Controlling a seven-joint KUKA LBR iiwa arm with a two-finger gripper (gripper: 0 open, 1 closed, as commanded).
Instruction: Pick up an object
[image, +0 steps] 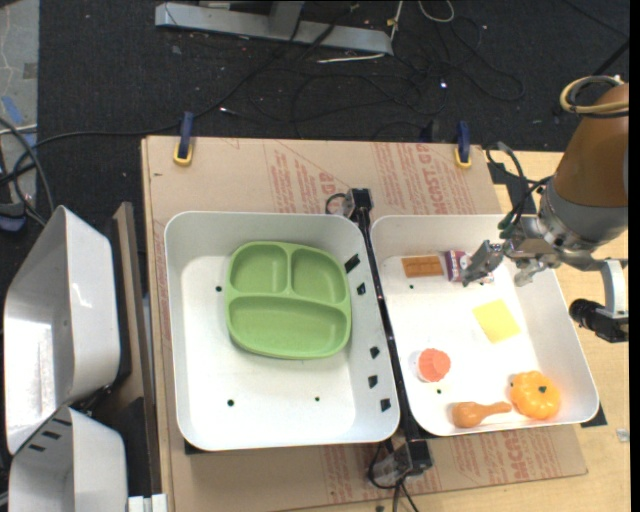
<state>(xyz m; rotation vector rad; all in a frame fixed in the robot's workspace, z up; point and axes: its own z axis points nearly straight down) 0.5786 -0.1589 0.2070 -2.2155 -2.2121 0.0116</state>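
The grey arm with its orange band (600, 150) is seen reaching in from the right, and its two-finger gripper (484, 262) is hung over the far part of the right-hand shallow white bin (570, 350). Whether anything is pinched by it cannot be told, since the tips are small and dark against the bin floor.

Just to the left of the gripper, a small purple-and-white packet (455, 264) is seen, close to or touching the tips; contact cannot be judged. Further left of that, a flat orange-brown rectangular wafer (421, 266) is laid. Below the gripper, a pale yellow square sponge-like piece (496, 321) is found, and lower still a round salmon-pink disc (433, 365), an orange toy pumpkin (535, 394) and a tan pear-shaped toy (478, 412) near the front rim.

Well to the left, a light green three-compartment plastic plate (289, 301) is held in the left-hand shallow white bin (200, 400).
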